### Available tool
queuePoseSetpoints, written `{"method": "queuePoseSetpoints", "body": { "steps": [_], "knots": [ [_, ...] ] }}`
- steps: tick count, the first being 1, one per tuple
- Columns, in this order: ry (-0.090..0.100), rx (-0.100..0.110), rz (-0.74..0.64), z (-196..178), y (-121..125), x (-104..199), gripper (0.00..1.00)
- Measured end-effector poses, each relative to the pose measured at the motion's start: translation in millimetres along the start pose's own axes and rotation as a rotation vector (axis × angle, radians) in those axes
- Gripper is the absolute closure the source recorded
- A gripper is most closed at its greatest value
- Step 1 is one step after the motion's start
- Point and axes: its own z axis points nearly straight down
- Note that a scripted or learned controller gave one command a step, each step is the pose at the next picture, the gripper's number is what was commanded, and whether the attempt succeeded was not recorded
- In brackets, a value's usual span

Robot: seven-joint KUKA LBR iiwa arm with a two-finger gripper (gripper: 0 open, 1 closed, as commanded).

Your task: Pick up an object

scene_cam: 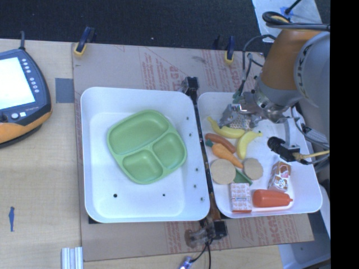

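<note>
**Gripper low over the bananas in the right bin**

Nearest the camera, at the right bin's (314, 203) front edge, lie a red-and-white carton (240, 197) and a red pepper (271, 198) — print on the carton too small to read. Behind them: two round tan discs (223, 171), a small wrapped packet (280, 176), two orange carrots (224, 148), two yellow bananas (245, 140). The gripper (238, 114) sits at the bananas' far end; whether it grips anything cannot be told. One green divided plate (147, 146) occupies the left bin (95, 200).

The green divided tray (147, 145) looks like smooth matt plastic. Both white bins (95, 150) appear as glossy plastic. The surface (39, 206) shows pale wood grain, overlaid with printed brown cardboard (162, 66).
</note>
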Motion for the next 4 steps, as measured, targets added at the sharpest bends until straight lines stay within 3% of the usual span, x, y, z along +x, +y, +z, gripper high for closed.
{"method": "queuePoseSetpoints", "body": {
  "steps": [1,2,3,4],
  "knots": [
    [0.001,-0.003,0.004,-47.8,21.7,5.6,0.00],
    [0.001,-0.004,0.003,-47.5,35.7,54.9,0.00],
    [0.001,-0.002,0.006,-16.2,25.8,-10.1,0.00],
    [-0.001,-0.001,0.002,19.4,-47.8,-39.1,0.00]
  ]
}}
